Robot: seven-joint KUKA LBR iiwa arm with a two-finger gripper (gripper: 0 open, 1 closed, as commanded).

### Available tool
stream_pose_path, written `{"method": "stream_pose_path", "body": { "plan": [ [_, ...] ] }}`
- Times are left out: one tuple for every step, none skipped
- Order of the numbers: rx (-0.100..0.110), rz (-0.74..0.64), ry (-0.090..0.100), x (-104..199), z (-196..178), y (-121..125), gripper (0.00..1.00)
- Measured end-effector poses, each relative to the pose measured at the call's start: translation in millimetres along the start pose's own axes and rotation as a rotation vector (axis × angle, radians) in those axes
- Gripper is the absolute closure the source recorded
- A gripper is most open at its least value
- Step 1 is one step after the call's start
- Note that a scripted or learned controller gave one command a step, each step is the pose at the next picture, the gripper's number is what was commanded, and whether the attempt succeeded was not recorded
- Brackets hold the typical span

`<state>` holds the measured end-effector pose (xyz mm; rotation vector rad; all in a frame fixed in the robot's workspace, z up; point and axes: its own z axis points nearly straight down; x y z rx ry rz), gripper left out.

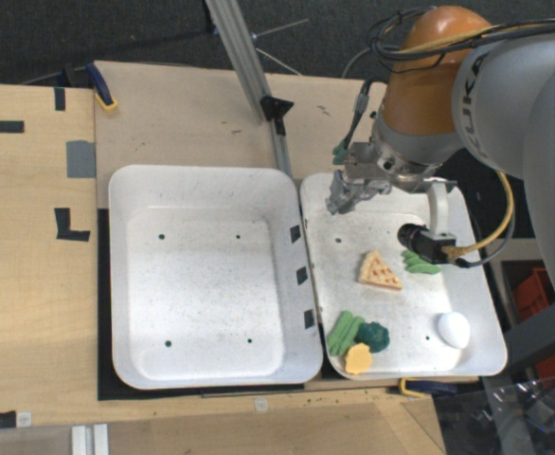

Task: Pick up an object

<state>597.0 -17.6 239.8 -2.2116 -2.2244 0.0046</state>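
Observation:
My gripper hangs over the far left corner of the right bin, with nothing visibly held. In that bin lie a tan pizza-slice wedge, a small green piece beside the arm's cable, a bunch of green beans, a dark green broccoli-like lump, a yellow piece and a white egg. The wedge is the nearest to the gripper, a short way toward the front and to the right of it.
The left bin stands against the right one, with black clips along their shared rim. A slanted metal post rises behind the bins. A black cable loops from the wrist down over the right bin's far right side.

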Motion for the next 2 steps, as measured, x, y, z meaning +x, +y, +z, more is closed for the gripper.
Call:
{"method": "stream_pose_path", "body": {
  "plan": [
    [-0.001,-0.001,0.001,54.2,-1.8,-30.0,1.0],
    [-0.001,-0.002,0.0,104.4,-3.9,-57.6,1.0]
  ]
}}
